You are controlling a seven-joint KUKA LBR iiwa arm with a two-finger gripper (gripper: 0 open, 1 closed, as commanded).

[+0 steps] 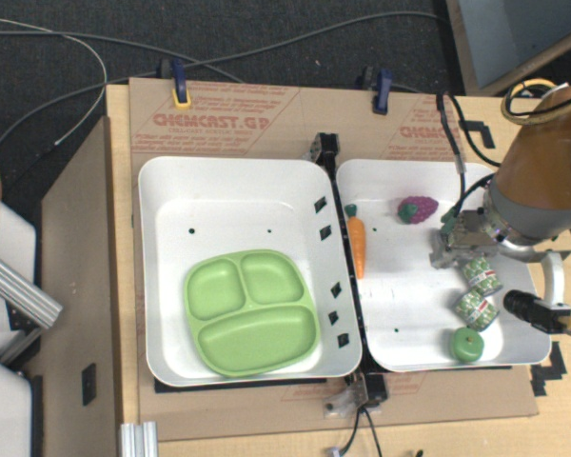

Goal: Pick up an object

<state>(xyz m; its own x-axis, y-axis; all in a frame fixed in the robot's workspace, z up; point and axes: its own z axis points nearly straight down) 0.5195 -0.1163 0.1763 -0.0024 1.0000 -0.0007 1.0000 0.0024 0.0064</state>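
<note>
Nearest us, at the front of the right bin point(400, 355), we see a green ball point(466, 345) lying by the rim. Just behind it are two cans point(478, 293) with green and white labels, one close behind the other, the rear one point(480, 274) right under the gripper point(454, 248). The arm point(538, 184), grey with an orange band, reaches in from the right and hangs low over the right side of this bin. We cannot tell from here whether the claw is released or clenched, and we see nothing gripped in it. In the left bin point(162, 255), a green tray point(253, 309) with three compartments sits toward the front. Farther back in the right bin, a carrot point(358, 246) lies along the left wall, its green top pointing away from us. Beyond it, near the back, a purple grape bunch point(417, 209) rests well apart from the cans
</note>
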